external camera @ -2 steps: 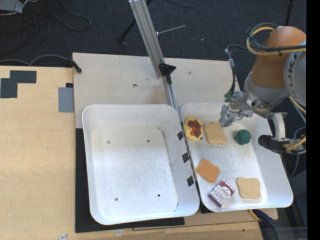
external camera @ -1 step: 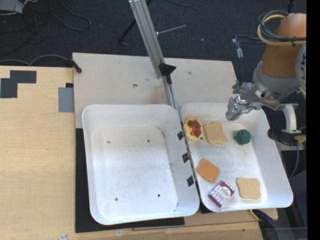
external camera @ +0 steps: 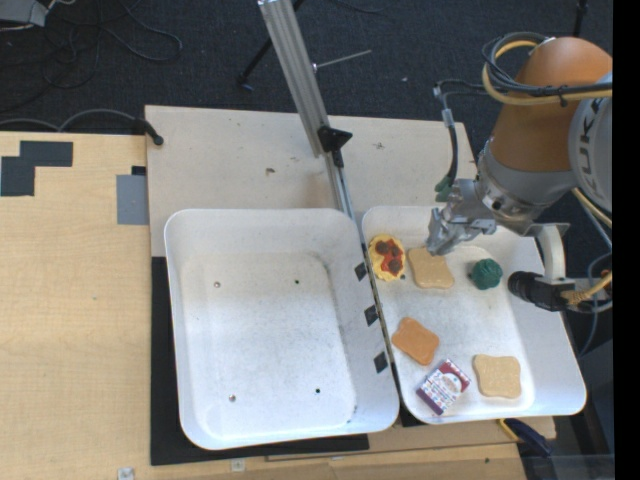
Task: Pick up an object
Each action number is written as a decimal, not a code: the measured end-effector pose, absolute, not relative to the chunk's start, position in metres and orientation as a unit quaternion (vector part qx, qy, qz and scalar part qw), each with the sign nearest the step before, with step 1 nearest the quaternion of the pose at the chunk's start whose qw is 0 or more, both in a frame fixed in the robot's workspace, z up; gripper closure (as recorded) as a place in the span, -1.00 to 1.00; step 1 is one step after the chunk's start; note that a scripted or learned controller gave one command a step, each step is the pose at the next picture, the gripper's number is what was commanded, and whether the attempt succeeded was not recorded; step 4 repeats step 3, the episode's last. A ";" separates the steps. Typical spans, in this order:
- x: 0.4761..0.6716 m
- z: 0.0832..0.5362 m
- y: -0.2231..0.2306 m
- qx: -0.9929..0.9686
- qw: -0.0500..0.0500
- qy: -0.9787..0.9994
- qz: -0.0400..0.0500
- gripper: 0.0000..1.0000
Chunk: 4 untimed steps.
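Counter carries two shallow white bins; right white bin (external camera: pixel 560 378) holds the items. Grey arm's gripper (external camera: pixel 441 243) sits low over the tan square bread slice (external camera: pixel 431 269), near the pizza-like round toy (external camera: pixel 387 257). Jaws: can't tell. Approach step, probably; next needs descent and closing.

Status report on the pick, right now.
Gripper low in right bin, just above the tan toast slice; grip unconfirmed. Pizza toy and green ball flank the slice, both close. Nothing lifted yet.

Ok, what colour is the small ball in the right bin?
Dark green ball, shown in the camera view.
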<state>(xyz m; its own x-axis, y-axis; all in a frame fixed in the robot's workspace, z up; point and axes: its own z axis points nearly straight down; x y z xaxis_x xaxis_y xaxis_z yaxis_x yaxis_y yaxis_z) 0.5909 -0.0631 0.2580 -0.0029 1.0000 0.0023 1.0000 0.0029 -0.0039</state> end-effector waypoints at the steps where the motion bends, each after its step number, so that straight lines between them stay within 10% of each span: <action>1: 0.576 0.241 -0.019 -0.706 0.003 -0.708 0.002 1.00; 4: 0.533 0.225 0.068 -0.706 0.003 -0.708 0.002 1.00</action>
